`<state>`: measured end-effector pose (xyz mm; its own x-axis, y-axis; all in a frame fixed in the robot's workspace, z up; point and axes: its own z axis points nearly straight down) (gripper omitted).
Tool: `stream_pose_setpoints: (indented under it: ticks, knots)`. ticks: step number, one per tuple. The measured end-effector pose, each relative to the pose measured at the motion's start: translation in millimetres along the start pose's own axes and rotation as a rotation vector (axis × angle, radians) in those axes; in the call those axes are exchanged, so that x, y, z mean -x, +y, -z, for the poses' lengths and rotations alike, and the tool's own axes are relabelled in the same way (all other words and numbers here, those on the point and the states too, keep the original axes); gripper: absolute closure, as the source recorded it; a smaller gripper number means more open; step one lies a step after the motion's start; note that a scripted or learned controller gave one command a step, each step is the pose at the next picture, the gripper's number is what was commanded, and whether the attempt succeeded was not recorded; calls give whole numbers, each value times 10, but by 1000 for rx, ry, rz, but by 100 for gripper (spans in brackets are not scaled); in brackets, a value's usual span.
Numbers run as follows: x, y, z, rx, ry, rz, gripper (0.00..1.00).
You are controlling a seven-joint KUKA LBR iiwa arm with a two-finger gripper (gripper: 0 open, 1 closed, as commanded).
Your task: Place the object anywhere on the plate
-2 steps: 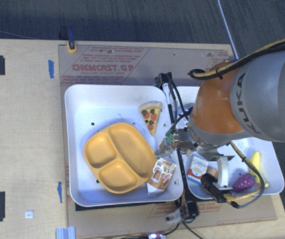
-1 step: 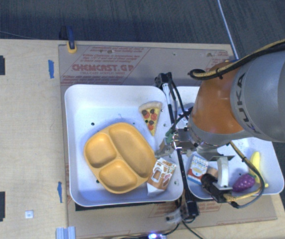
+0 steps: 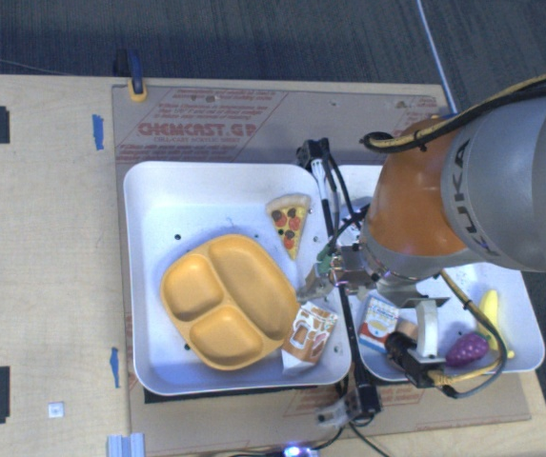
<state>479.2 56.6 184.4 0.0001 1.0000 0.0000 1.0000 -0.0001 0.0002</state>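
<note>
You're looking at two white bins: the left bin (image 3: 149, 255) is carrying one yellow three-section plate (image 3: 227, 299), one pizza slice toy (image 3: 290, 219) near its back right corner, and one orange-and-white snack packet (image 3: 311, 334) leaning on its right wall, touching the plate's edge. The right bin (image 3: 530, 346) is holding one small carton (image 3: 379, 318), one purple grape bunch (image 3: 467, 350) and one banana (image 3: 491, 312). The gripper (image 3: 334, 272) is hovering over the divide between bins.

Two bins side by side on bench. Left bin (image 3: 149, 255): divided plate (image 3: 227, 299) at centre; pizza slice (image 3: 290, 221) behind plate toward right wall; carton (image 3: 311, 332) touching plate's right edge. Right bin (image 3: 530, 336): small carton (image 3: 379, 318), grapes (image 3: 467, 350), banana (image 3: 490, 308) under arm (image 3: 473, 188).
</note>
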Motion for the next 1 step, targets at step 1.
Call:
stream_pose_setpoints:
  ticks: [1]
  knots:
    - [0,0,0,0,0,0,0]
